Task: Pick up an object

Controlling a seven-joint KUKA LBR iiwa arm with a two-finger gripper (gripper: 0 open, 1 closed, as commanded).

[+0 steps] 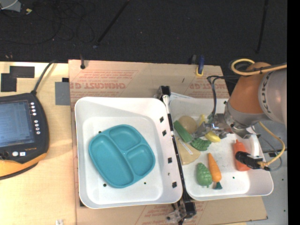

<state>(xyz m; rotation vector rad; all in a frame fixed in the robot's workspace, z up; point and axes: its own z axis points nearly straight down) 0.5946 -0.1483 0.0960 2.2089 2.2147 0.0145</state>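
Gripper [212,130] is sitting low in right bin [262,187], over a yellow toy [213,137] and leafy green piece [201,144]; can't tell finger state. Carrot [214,168] and green veg [203,175] are lying nearer the front. Teal divided plate [122,154] is resting in left bin [89,111].

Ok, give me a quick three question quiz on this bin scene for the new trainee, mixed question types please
1. True or false: the teal divided plate lies in the left bin.
2. Which toy lies right beside the green leafy vegetable? A) orange carrot B) banana C) spoon
3. Fill in: the gripper is over the ____ bin.

Key: 1 true; 2 A; 3 right.
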